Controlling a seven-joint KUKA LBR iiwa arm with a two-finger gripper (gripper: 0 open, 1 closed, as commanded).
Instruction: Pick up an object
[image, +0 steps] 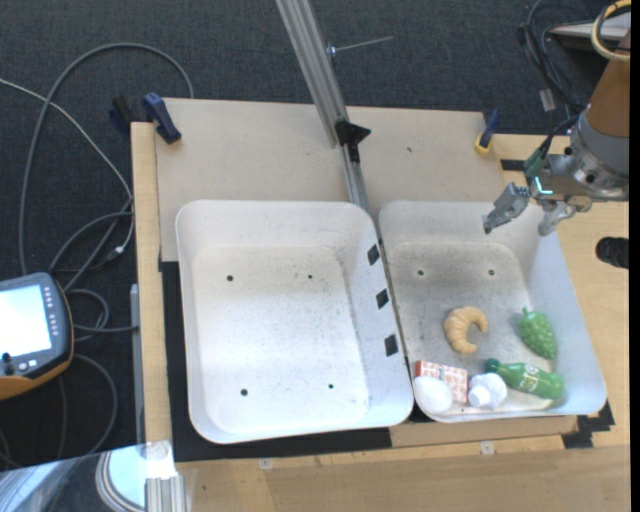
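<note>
bench (260, 150) | wooden, pale board on top | bears left bin (200, 300), right bin (560, 290) side by side

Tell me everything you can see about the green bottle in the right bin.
The green bottle lies on its side near the front edge of the right bin. It looks like glossy plastic, with a pale label band around its body and a white cap pointing toward the left bin. The cap touches, or nearly touches, a white rounded object. A green grape bunch lies just behind it. The gripper is far away.
</note>
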